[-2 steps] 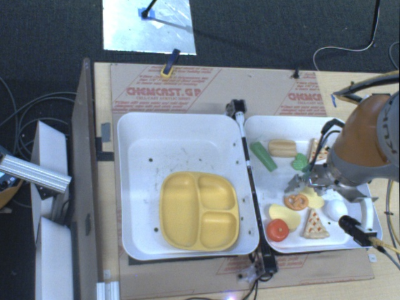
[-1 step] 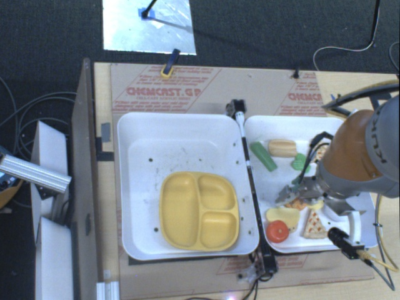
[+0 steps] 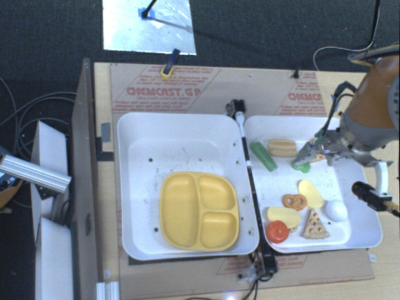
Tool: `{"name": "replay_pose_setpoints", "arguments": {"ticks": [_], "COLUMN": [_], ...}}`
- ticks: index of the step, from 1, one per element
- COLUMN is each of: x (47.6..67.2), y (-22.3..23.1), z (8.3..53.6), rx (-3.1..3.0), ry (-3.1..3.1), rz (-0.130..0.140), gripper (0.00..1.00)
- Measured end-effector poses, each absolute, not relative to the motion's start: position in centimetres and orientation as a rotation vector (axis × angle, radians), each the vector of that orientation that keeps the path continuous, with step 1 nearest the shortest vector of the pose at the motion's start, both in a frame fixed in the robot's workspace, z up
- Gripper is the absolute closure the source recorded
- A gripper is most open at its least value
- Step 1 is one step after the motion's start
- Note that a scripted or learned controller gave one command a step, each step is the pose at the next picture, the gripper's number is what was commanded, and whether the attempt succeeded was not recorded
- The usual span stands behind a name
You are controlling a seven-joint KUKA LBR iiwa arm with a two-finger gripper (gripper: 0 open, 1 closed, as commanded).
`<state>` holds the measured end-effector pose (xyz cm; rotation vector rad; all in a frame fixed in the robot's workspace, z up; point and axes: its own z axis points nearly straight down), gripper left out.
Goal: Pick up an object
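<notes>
Gripper (image 3: 310,155) sits low over the right bin (image 3: 365,237), its fingertips down at a small green piece (image 3: 302,165) near the bin's upper middle; whether the tips are parted or closed on it I cannot tell, since the metal and the green blur together there. That green piece looks like the likely target, simply because the tool is lowered right at it; it lies just right of a longer green stick (image 3: 263,155) and just below a tan bread roll (image 3: 282,147), close enough that the approach probably has to come from the open side on the right. Farther down the same bin the other toy foods lie loosely apart: a pretzel (image 3: 294,200), a yellow slice (image 3: 310,193), a white egg (image 3: 336,210), a cheese wedge (image 3: 284,216), a pizza slice (image 3: 315,225) and a tomato (image 3: 277,231); such scatter suits single picks. In the left bin (image 3: 140,136) a yellow divided tray (image 3: 199,210) rests flat, well apart from the arm's work.
</notes>
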<state>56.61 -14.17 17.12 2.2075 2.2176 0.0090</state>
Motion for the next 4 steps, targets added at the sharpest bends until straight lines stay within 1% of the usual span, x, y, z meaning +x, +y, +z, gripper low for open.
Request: {"name": "replay_pose_setpoints", "arguments": {"ticks": [1, 2, 3, 4], "x": [52.0, 51.4, 51.5, 54.5], "y": [-14.3, -11.0, -11.1, -5.5], "z": [11.0, 8.4, 9.6, 21.9], "rx": [2.226, 2.215, 2.214, 2.201], "ry": [2.224, 2.226, 2.223, 2.227], "rz": [-0.004, 0.002, 0.006, 0.017], "gripper": [0.0, 0.0, 1.0, 1.0]}}
